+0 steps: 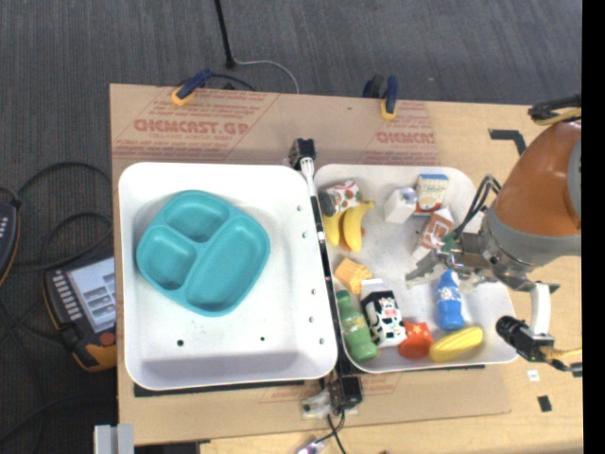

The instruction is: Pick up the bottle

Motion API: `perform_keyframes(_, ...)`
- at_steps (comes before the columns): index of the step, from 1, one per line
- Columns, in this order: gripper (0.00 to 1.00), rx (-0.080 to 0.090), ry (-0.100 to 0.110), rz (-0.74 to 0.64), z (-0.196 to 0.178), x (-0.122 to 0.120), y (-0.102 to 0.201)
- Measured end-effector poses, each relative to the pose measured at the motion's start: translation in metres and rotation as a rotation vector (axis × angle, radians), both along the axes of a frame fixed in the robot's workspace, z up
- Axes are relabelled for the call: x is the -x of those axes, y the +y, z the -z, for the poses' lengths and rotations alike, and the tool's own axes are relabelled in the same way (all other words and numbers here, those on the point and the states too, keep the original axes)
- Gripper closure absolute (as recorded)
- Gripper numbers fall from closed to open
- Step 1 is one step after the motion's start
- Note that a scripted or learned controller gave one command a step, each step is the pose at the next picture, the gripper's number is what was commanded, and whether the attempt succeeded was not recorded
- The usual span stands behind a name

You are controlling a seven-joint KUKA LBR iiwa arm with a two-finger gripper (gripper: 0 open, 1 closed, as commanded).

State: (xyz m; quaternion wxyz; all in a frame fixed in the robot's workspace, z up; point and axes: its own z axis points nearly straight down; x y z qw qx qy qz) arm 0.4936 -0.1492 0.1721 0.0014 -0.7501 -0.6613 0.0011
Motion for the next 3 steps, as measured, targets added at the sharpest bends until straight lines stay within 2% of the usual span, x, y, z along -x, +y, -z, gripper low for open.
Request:
perform_keyframes(1, 0.00, 0.000, -0.002, 0.119, 0.064, -0.024, -0.019)
perform_keyframes(2, 0.00, 0.008, -0.014, 0.244, 0.083, -0.014, 0.009)
perform_keyframes(3, 1.00, 0.003, -0.017, 0.243, 0.071, -0.016, 0.011)
